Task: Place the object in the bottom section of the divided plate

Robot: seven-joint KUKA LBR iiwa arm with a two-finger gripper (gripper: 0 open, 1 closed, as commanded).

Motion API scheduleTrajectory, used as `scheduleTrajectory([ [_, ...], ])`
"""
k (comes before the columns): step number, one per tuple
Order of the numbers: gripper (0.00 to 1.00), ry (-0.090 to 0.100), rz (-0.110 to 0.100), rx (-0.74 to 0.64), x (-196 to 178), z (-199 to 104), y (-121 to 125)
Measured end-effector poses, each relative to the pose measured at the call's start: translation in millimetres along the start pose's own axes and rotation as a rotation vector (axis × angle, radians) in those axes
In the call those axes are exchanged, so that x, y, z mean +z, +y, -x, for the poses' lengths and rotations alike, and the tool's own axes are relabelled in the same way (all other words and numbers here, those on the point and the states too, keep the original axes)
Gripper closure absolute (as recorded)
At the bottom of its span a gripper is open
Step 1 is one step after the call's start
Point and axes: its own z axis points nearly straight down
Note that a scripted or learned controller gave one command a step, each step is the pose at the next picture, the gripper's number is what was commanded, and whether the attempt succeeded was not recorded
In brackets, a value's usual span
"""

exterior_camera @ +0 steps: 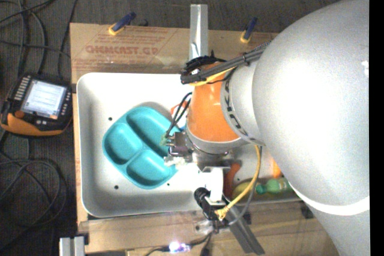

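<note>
Arm (300, 99) covering right bin, plate (139, 145) edge

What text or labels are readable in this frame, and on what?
"CHEMCAST GP": faded red print on the brown board behind the white bin; this reading is uncertain, the letters are faint.
Screen of the handheld pendant at the far left: lit, but its contents are too small and blurred to read.
Nothing readable on the teal divided plate or the arm.

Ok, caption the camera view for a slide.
KUKA arm reaching over a teal divided plate in the left white bin.
</note>
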Motion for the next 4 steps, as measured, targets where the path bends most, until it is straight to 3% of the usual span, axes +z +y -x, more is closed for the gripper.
scheduleTrajectory([
  [1, 1.0, -0.001, 0.0, -0.207, -51, -51, 30],
  [2, 1.0, -0.006, 0.004, 0.127, -81, -109, 82],
  [3, 0.0, -0.006, 0.004, 0.127, -81, -109, 83],
  [4, 0.0, 0.02, 0.036, 0.012, 13, -130, 30],
])
